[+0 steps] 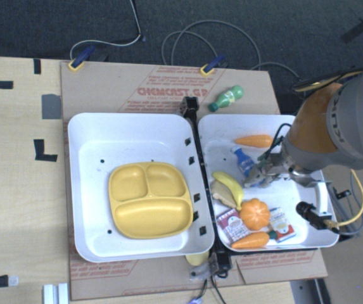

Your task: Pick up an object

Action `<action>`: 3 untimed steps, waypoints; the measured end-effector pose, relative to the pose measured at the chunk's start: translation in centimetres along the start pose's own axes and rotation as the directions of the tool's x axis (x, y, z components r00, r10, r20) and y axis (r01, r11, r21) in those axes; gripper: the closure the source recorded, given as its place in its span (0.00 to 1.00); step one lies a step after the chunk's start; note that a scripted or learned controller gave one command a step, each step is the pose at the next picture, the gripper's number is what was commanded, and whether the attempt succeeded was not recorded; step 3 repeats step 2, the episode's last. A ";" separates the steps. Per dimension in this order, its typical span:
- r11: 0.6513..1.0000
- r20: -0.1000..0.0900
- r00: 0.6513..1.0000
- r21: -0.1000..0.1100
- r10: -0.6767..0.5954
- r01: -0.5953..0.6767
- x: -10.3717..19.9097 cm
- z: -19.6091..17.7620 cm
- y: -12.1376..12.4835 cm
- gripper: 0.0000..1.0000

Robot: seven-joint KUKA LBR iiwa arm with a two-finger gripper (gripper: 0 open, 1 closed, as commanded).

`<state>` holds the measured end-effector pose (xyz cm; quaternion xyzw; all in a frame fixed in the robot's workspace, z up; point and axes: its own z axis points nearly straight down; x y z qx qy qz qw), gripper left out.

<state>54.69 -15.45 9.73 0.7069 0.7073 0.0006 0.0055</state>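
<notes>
Two white bins are sitting side by side: the left bin (80, 138) is holding one yellow divided plate (149, 199), and the right bin (282, 246) is holding one banana (228, 189), one orange (254, 213), two carrots (254, 141) (one at the far wall, one at the near) and one blue object (243, 159). The gripper (260, 175) is reaching down beside the blue object, apparently in the approach step, and whether it is spread or pinching anything cannot be told; next it is needing to settle squarely over one item and close

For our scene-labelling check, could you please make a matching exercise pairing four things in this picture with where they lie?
Things:
1. yellow tray
2. green bottle
3. banana
4. upper carrot

Places:
A. on the cardboard behind the bins
B. right bin, near its far wall
C. in the left bin
D. right bin, by the divider, beside the orange

Pairs: 1-C, 2-A, 3-D, 4-B
</notes>
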 end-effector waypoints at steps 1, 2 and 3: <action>1.000 -0.009 1.000 0.000 -0.009 0.009 7.5 -9.3 1.4 1.00; 1.000 -0.008 1.000 0.008 -0.006 0.006 11.5 -11.1 2.8 1.00; 1.000 -0.008 1.000 0.008 -0.006 0.006 11.5 -11.1 2.8 1.00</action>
